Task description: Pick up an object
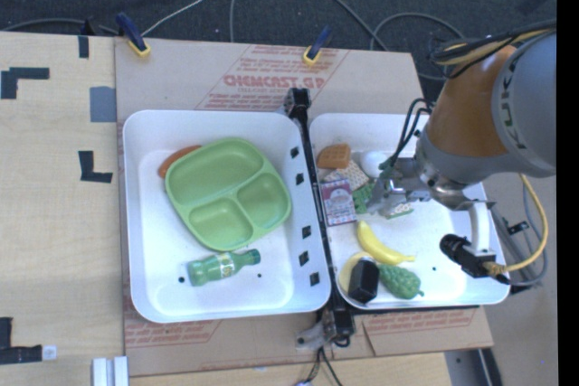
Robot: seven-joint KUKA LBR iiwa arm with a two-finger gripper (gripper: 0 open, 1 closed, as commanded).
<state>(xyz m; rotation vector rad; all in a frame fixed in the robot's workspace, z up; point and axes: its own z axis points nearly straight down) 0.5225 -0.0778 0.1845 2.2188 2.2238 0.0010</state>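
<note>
Right bin point(507, 289): I logged a banana point(380, 246) beside a green toy point(400, 281), near the front. Gripper point(391, 197) hung above; jaw state I couldn't tell.

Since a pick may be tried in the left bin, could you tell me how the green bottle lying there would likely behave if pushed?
The green bottle lies on its side on the left bin floor, so it would probably roll if nudged sideways. It looks small and plastic, so likely light and stiff.
</note>
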